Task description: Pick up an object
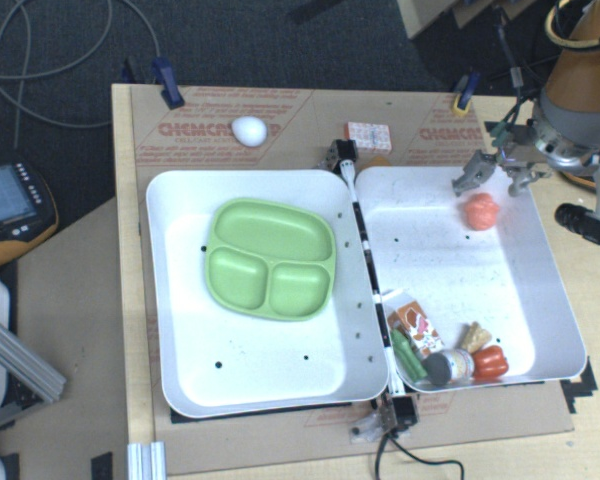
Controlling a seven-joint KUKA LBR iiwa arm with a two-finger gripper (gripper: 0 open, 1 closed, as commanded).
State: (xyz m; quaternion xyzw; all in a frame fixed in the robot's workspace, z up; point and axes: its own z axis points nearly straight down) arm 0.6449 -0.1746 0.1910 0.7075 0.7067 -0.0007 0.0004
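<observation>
- Camera view: my gripper (500, 171) hovers with fingers spread, holding nothing, just above a small orange-red ball (481, 212) in the right bin (540, 288).
- I judge the ball light, smooth, apt to roll; grasp across its middle.

A dark grey carpet floor (240, 28) is stretching around the desk (580, 268), with pale cables (40, 28) looping across it at upper left. A brown cardboard sheet (280, 118) is lying over the desk top — blue clamps (166, 81) are pinning its far edge. At the left edge a handheld screen unit (10, 203) with an orange rim is sitting — an aluminium rail (20, 358) is lying below it.
</observation>
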